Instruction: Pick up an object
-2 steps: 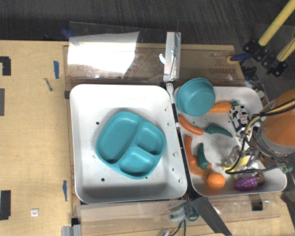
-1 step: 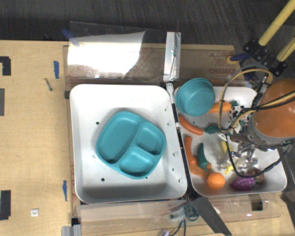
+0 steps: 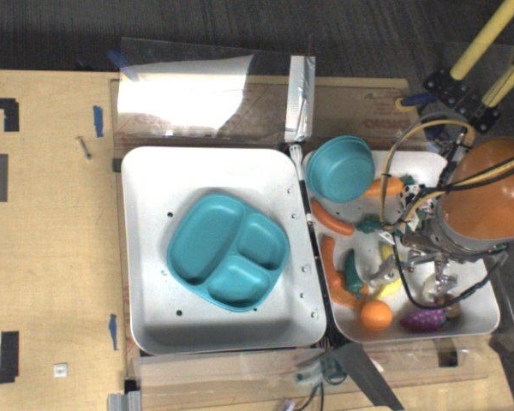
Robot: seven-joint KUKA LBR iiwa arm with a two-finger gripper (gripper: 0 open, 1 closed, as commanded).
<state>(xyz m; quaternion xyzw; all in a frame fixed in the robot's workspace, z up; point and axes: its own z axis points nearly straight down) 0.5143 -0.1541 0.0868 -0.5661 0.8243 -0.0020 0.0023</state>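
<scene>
Orange ball (image 3: 376,315), round and smooth, beside knobbly purple grapes (image 3: 424,319).

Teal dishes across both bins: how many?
2. A teal divided plate lies in the middle of the left bin. A teal bowl sits at the far left corner of the right bin. The arm may hide more.

The arm (image 3: 488,197) showed a rounded orange band with a glossy sheen, set over a grey metal wrist section. Black and yellow cables looped around the band's left side. Beneath the band, the gripper (image 3: 409,262) was bare silvery metal with small brackets and fittings.
</scene>
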